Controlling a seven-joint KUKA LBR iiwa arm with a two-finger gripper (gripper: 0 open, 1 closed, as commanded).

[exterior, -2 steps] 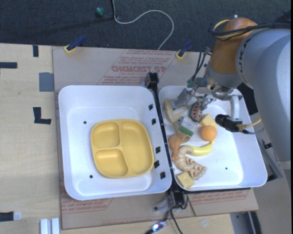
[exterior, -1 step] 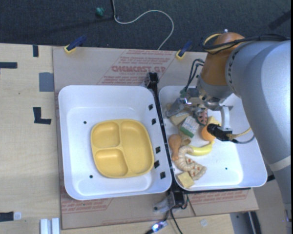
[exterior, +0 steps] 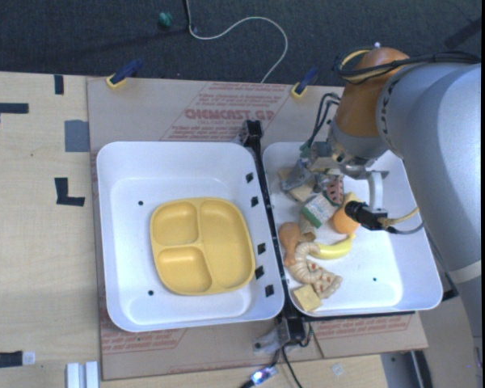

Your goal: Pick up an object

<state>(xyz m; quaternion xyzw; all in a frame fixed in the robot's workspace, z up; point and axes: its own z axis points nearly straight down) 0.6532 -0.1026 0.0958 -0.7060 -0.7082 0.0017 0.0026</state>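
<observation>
hand (exterior: 317,168) low over far end of toy food pile (exterior: 311,249) in right bin (exterior: 388,285), likely choosing target; grip state unclear, cannot tell. yellow tray (exterior: 200,245) sits alone in left bin (exterior: 121,217).

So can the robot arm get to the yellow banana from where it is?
Probably yes. The gripper hangs over the same right bin as the banana, which lies on top of the toy food pile with nothing covering it. The orange piece sits close beside it and might get bumped.
</observation>
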